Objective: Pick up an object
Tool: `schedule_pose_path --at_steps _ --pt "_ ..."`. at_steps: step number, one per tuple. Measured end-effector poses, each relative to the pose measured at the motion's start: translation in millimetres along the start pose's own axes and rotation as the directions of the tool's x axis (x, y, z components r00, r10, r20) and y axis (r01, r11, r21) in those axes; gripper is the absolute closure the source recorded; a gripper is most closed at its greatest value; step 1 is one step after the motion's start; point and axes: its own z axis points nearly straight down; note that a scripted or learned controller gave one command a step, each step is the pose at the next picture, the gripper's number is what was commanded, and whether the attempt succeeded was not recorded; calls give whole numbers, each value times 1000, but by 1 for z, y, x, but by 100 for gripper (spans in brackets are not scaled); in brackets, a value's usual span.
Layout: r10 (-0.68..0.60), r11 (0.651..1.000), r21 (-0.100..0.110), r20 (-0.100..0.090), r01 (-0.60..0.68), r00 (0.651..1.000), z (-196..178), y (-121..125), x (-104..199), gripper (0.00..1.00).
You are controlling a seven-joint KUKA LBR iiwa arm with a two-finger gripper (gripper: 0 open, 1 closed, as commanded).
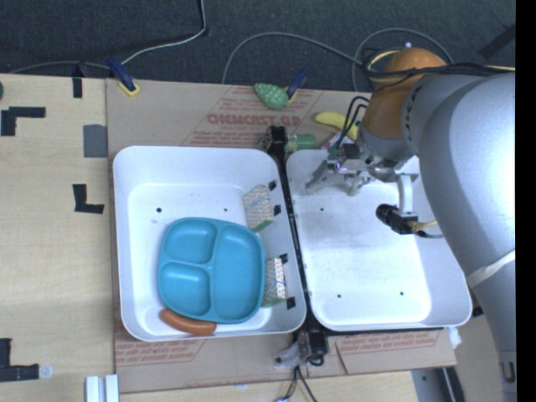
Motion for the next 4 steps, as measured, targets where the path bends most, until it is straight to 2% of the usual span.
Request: schedule_pose_path --at_steps 1,2,4 --pt "1 1000 2 2 -1 1000 0 -9 14 0" --pt "0 1000 2 0 0 1000 0 3 11 0" --pt "1 1000 3 1 -1 1000 0 3 12 0"
